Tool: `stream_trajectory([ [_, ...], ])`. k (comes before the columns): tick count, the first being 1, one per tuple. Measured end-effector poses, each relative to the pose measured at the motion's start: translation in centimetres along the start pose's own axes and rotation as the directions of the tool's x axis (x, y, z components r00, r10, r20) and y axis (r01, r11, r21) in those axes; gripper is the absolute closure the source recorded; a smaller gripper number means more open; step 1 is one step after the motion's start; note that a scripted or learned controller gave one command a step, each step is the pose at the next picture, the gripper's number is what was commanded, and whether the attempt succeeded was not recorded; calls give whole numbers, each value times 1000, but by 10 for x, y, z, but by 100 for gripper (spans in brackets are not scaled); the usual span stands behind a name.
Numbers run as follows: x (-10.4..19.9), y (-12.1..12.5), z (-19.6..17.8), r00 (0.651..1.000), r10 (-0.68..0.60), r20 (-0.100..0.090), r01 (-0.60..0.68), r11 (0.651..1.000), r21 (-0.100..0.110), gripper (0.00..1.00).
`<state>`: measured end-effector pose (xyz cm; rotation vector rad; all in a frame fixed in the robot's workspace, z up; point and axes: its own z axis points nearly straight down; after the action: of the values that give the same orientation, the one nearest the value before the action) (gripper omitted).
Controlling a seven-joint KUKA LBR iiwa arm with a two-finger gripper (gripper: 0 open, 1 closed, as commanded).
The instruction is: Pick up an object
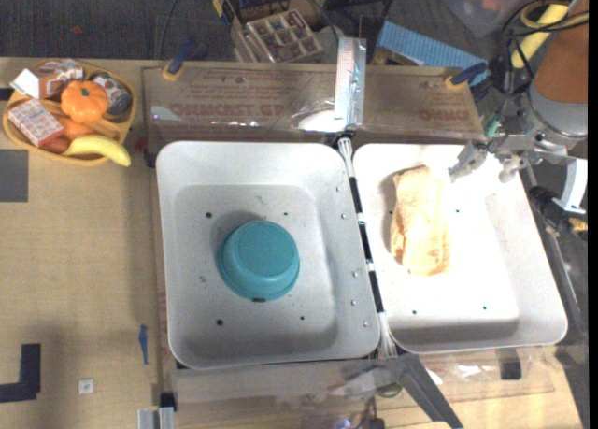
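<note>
A: Where is the end effector [486, 162] sitting right now?

B: It is hanging over the right shallow white plastic bin [533, 315], up toward that bin's two o'clock corner. Its two metal fingers [464, 160] are standing spread apart, with nothing between them.

A: And the object in that bin?

B: A flat tan bread-like slab [418, 221] is lying in the bin's left half, stretching from twelve toward six. It is sitting apart from the end effector, at roughly its eight o'clock.

A: What is the left bin carrying?

B: The left shallow white plastic bin [187, 175] is holding a round teal plastic bowl [261, 259], upside down, slightly toward six o'clock of centre.

A: Anything else on the table [65, 268]?

B: A yellow dish of toy food [67, 109], with an orange pumpkin [85, 100] and a yellow banana [98, 148], is resting toward ten o'clock of the left bin.
</note>
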<state>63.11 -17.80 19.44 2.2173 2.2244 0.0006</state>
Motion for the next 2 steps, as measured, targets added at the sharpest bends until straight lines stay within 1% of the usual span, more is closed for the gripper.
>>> stream_trajectory([
  [1,44,-36,101,998,-62,4,63,998,-15,0],
  [2,31,-11,101,998,-63,2,63,998,-14,0],
])
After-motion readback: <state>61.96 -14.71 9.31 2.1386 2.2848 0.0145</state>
